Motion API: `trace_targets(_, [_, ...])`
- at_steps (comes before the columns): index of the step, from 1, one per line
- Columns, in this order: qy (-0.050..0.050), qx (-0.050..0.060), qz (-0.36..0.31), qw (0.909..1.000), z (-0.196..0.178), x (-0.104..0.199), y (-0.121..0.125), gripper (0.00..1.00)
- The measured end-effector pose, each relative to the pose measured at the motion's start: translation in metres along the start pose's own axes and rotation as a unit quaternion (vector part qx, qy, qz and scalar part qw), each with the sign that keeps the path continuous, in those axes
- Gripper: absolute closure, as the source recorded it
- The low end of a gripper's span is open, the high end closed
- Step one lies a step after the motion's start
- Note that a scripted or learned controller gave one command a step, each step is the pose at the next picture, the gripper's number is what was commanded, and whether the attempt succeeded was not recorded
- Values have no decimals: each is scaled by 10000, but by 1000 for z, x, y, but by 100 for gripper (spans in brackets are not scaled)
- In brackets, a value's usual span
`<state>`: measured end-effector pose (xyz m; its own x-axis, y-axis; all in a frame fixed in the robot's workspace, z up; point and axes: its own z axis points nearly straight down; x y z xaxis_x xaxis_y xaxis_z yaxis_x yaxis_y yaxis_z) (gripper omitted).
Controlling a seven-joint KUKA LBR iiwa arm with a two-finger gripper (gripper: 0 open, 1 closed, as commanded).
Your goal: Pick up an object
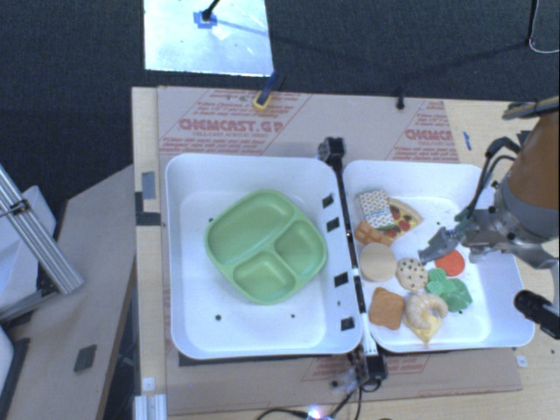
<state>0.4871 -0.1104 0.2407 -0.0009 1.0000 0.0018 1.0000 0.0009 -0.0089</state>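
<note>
Bins side by side, gripper low over the food toys.

At centre-left, the left bin (188, 261) holds a green divided plate (265, 246), well apart from the action. In the right bin (503, 313) lie a pizza slice (395, 218), cookie (410, 274), tomato slice (451, 262) and lettuce (450, 290), clustered as likely picks. The gripper (435, 248) hangs just beside the tomato slice, probably lining up; open or clenched, I cannot tell.
</note>
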Motion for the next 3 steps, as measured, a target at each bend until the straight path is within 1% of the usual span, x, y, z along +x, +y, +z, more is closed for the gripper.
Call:
trace_targets(1, [-9, -54, -13, 10000, -5, 0, 2, 0])
trace_targets(2, [-2, -24, -4, 10000, 53, 3, 11, 0])
trace_targets(3, [-3, -23, 4, 10000, 108, -6, 6, 0])
